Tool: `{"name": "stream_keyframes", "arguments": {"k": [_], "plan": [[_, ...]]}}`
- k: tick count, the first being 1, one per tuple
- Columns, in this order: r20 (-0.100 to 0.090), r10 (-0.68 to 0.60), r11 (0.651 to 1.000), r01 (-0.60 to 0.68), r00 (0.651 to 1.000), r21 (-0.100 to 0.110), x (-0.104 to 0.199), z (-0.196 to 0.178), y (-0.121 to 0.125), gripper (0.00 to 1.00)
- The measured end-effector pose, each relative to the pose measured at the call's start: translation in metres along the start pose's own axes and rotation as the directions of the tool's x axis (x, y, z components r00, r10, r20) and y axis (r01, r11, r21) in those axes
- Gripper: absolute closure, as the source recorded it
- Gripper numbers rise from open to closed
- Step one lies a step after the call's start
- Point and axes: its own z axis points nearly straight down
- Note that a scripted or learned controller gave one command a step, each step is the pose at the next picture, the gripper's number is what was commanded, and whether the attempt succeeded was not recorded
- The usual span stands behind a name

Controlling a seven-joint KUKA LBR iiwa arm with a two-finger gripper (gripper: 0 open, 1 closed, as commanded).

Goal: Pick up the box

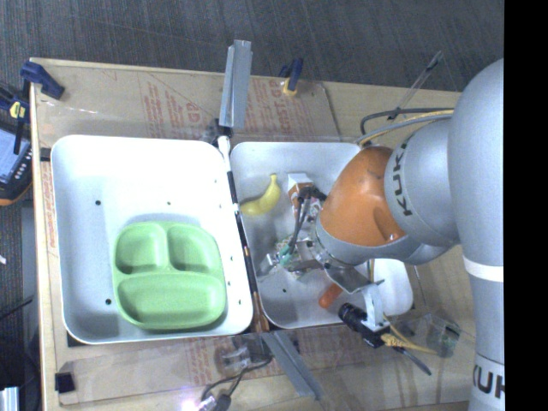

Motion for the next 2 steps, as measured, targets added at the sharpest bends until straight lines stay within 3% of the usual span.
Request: {"name": "stream_keyframes", "arguments": {"k": [1, 2], "plan": [[0.004, -0.161, 0.987, 0.161, 0.987, -0.007, -0.009, -0.002, 0.070, 0.00], [0.002, -0.023, 1.000, 0.023, 1.000, -0.004, -0.066, -0.001, 0.106, 0.00]]}}
